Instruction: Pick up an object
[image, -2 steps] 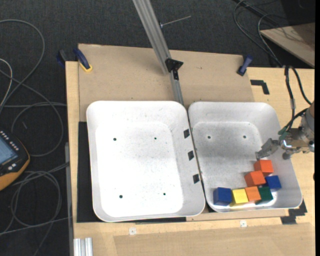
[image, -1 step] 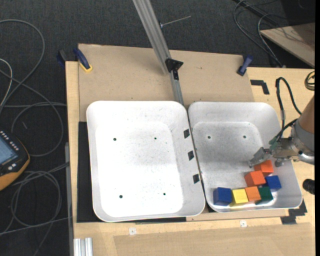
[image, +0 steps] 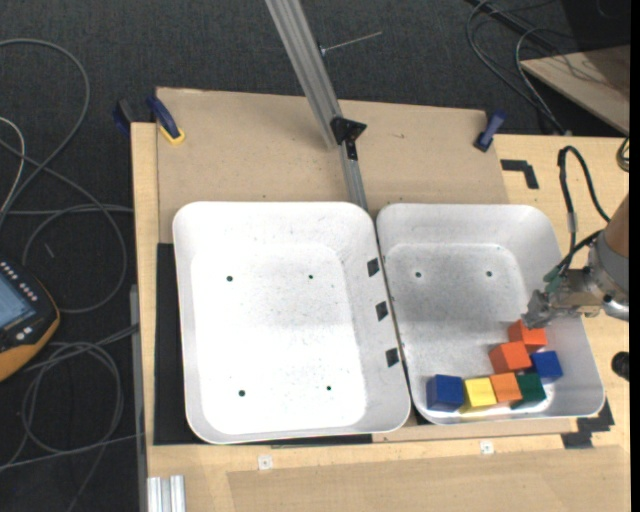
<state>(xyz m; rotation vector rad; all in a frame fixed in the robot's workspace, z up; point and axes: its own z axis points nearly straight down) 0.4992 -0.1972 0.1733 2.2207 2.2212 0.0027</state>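
Note:
Several small blocks lie bunched in the near right corner of the right bin (image: 450, 225). Along the front wall stand a blue block (image: 445, 390), a yellow block (image: 480, 392), an orange one (image: 505, 385) and a green one (image: 531, 388). Behind them sit an orange block (image: 513, 355), a small blue block (image: 547, 365) and a red-orange block (image: 528, 334). My gripper (image: 540, 312) reaches in from the right and hangs low, just above the far edge of the red-orange block. Whether it touches the block cannot be made out.
The left bin (image: 200, 225) lies beside the right one, joined by black clips (image: 381, 310). A metal pole (image: 320, 90) slants up from between the bins. Cables run over the floor at left, and another runs near the arm (image: 570, 200) at right.

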